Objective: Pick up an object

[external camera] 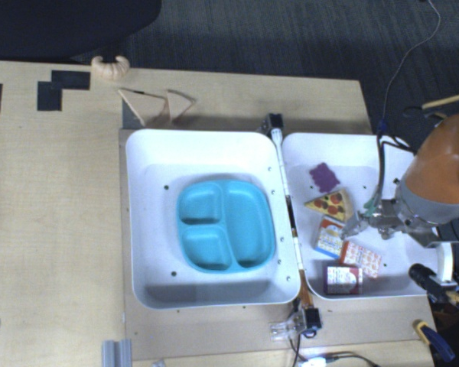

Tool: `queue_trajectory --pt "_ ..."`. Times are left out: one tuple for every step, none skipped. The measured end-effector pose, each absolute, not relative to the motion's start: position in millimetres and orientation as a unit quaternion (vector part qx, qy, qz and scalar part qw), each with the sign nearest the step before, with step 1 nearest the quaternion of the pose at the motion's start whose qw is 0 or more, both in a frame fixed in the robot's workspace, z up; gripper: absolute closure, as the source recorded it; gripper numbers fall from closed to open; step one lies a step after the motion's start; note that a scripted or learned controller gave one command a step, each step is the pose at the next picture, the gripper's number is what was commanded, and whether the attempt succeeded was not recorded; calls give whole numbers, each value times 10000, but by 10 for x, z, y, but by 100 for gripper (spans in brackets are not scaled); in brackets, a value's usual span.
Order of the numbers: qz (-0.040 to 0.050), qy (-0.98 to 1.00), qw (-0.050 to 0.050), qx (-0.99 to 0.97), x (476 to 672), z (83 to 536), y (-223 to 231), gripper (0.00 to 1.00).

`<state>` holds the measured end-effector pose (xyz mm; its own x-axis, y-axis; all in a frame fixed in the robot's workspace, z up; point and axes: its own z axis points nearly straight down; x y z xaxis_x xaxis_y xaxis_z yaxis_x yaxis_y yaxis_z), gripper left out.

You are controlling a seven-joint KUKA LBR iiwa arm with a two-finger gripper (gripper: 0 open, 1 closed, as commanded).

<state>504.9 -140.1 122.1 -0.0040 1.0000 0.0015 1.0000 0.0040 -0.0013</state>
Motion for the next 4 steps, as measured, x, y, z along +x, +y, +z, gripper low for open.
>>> queue_trajectory --pt "-49 -7071 -92 -7071 4922 906 -982 0" --pt "-94 -7082 -94 -7059 4958 1034 -953 100" --pt "-20 -7091 -1 -7051 5621 1850 328 100" --pt "-2 -7080 -9 -7062 5511 1846 -523 100"
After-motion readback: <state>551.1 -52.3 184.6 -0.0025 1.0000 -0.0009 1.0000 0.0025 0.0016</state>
